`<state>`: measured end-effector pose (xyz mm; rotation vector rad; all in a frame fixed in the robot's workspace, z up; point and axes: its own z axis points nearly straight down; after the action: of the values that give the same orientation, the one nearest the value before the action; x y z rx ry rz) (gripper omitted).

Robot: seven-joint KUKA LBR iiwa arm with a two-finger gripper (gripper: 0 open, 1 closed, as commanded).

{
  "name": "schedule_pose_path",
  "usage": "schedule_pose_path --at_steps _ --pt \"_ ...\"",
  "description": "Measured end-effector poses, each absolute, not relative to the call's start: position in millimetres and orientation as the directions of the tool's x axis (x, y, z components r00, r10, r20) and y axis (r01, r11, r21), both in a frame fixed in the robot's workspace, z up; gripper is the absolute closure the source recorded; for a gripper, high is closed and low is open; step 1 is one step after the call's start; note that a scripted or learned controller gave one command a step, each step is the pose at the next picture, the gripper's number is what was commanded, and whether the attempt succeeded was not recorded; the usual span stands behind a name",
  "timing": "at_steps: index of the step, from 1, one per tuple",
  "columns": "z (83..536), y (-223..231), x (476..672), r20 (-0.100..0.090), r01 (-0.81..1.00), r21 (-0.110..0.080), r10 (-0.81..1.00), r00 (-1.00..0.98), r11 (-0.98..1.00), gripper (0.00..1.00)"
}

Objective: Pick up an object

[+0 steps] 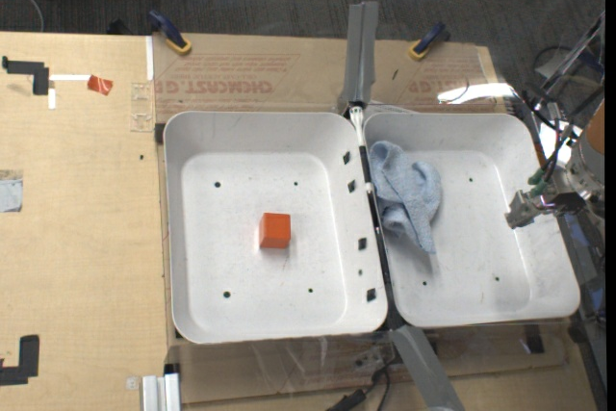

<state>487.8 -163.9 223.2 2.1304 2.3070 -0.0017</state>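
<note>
Fingers [525, 207] well right of grey cloth [406, 197], apart.

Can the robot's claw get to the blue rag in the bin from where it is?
Probably yes. The gripper sits at the right side of the right bin, and the blue cloth lies at that bin's left side. Bare white floor lies between them, with nothing on the cloth.
</note>
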Motion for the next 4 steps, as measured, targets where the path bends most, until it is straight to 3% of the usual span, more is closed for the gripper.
schedule_pose_path --at_steps 1,2,3,4 --pt "255 -163 542.6 -0.002 0.999 -0.001 0.999 -0.033 0.033 1.00" --pt "246 -141 577.5 -0.002 0.976 -0.002 0.976 0.218 -0.218 1.00" --pt "264 -147 658.9 -0.003 0.969 -0.002 0.969 0.246 -0.246 1.00" --pt "244 -122 648.6 -0.002 0.986 -0.005 0.986 0.164 -0.164 1.00"
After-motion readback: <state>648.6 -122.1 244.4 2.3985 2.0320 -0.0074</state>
